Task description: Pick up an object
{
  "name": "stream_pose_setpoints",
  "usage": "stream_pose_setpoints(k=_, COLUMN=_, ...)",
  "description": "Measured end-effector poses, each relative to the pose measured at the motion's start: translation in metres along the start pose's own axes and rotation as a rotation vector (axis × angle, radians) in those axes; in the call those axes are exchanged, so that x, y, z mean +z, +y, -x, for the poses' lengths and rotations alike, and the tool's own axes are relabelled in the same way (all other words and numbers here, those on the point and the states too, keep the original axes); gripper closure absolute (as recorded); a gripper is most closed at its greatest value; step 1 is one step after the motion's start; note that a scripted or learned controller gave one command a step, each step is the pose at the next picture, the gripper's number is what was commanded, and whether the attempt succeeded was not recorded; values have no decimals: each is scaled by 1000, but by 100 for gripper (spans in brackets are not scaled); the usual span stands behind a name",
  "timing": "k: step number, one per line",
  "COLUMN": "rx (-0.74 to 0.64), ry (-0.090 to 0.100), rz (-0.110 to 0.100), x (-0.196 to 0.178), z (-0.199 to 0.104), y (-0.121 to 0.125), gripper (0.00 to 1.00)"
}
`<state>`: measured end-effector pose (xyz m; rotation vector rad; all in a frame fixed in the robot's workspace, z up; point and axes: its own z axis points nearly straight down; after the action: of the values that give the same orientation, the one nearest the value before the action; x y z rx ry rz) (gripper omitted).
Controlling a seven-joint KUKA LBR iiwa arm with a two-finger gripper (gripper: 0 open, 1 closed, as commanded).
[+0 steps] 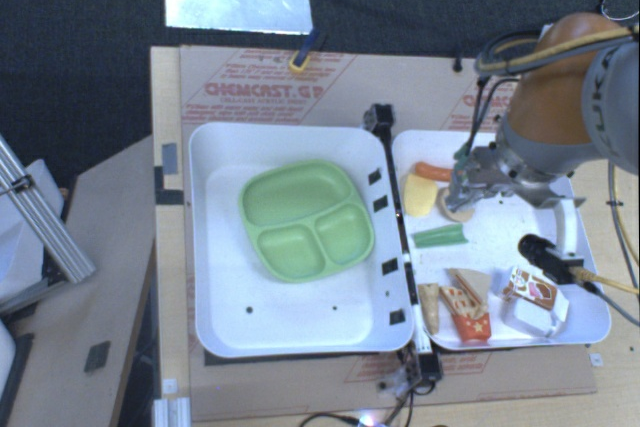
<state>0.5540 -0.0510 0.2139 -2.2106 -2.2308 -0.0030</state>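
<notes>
Where the claw [462, 199] is poised low inside the right bin [500, 235], a tan round piece [458, 212] is seen directly beneath it. The piece lies on the bin floor toward the bin's far edge, nearer the left wall than the right. Whether the piece is touched or gripped cannot be told, and whether the claw is open or closed cannot be told either.

Just left of the piece a yellow rounded item [420, 196] is placed. An orange carrot-like piece [434, 171] is laid just beyond that, close to the bin's far-left corner. A green bar [438, 236] is laid flat on the near side of the tan piece, by the left wall.

Along the bin's near edge 3 more things are ranged: a tan cone-shaped piece [429, 305] in the near-left corner, a red fries carton [468, 307] just beside it, and a white and red box [535, 299] toward the near-right corner.

In the left bin [215, 245] a green plate [305, 220] with 3 compartments is set near the middle. The 2 bins are carried side by side on the table [168, 265].
</notes>
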Motion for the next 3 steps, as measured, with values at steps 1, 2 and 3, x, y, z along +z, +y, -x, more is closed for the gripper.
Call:
stream_pose_setpoints(k=1, rx=-1, ry=0, rz=2, x=-13, z=-54, y=3, gripper=100)
stream_pose_setpoints(k=2, rx=-2, ry=1, rz=0, x=-3, z=-112, y=-6, gripper=100)
stream_pose_setpoints(k=3, rx=-1, ry=0, rz=1, x=-3, z=-161, y=-3, gripper=100)
